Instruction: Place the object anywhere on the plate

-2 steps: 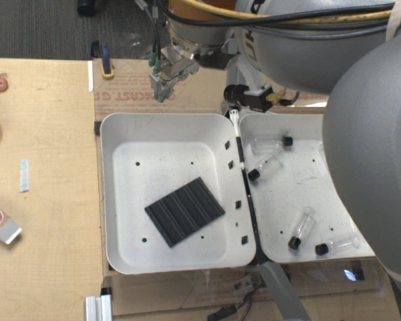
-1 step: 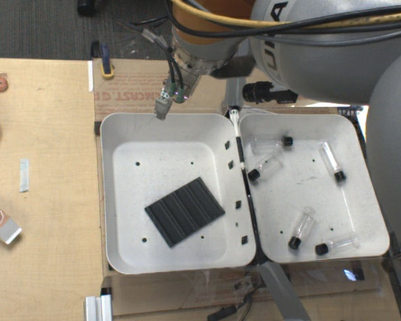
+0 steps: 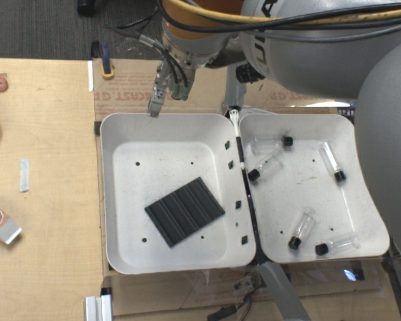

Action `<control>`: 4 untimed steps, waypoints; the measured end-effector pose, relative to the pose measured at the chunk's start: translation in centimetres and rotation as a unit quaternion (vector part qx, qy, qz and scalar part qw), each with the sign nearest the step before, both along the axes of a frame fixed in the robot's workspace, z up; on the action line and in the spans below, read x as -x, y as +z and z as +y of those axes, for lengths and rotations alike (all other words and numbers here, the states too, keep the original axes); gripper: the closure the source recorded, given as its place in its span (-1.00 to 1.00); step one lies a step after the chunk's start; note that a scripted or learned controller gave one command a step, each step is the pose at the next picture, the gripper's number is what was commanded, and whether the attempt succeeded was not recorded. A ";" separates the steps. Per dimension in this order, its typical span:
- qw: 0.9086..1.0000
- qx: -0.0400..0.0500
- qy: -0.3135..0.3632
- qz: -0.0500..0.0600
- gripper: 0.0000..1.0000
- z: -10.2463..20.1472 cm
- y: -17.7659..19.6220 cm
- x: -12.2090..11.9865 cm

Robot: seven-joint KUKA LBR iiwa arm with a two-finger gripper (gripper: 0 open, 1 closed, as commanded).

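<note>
The gripper (image 3: 159,102) is seen at the far edge of the left bin (image 3: 120,246); its state cannot be told. The tubes (image 3: 301,227) lie to its right, in the right bin (image 3: 367,206).

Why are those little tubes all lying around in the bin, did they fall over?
Several small clear plastic tubes with black caps lie on their sides in the right white bin, scattered and pointing different ways. Whether they fell, the view can't say. The dark ribbed rectangular plate sits crooked in the left white bin.
</note>
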State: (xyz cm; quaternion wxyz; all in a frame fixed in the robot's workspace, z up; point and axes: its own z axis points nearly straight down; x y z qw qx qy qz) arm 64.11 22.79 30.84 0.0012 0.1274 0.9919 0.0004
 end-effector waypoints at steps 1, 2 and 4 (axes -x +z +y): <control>0.988 0.000 0.152 0.000 1.00 0.0 -1.8 -0.3; 0.952 0.000 0.307 -0.002 1.00 0.0 0.1 -1.9; 0.780 0.001 0.625 -0.003 1.00 -0.6 4.5 -1.9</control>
